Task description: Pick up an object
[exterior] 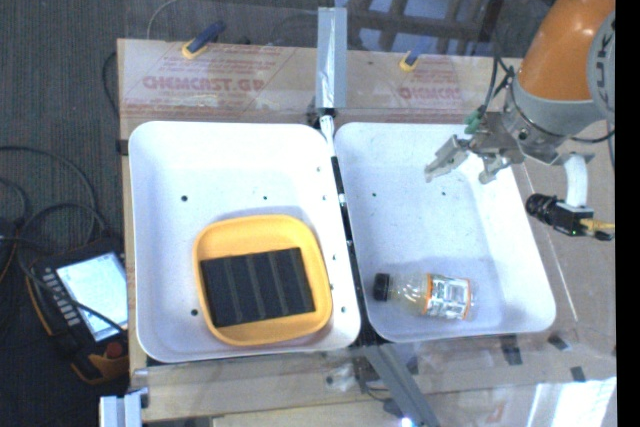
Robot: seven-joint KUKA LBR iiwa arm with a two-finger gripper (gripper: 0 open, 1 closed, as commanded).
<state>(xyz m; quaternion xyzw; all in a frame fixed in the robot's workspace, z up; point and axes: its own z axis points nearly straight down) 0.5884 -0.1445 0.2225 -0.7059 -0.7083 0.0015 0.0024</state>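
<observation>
Grey tool [466,159] hangs over the far part of the right bin [500,225], fingers [440,161] spread wide, nothing between them. Orange band on the arm [565,45] sits above it at the view's right. Bottle [427,294], clear with a black cap and an orange-and-white label, lies on its side near the bin's near edge, well apart from the tool; label print too small to read. Left bin [170,175] holds a yellow tray [262,279] with a black ribbed insert. Worktop [230,85] behind the bins shows faint red lettering, roughly "CHEMCAST".
</observation>
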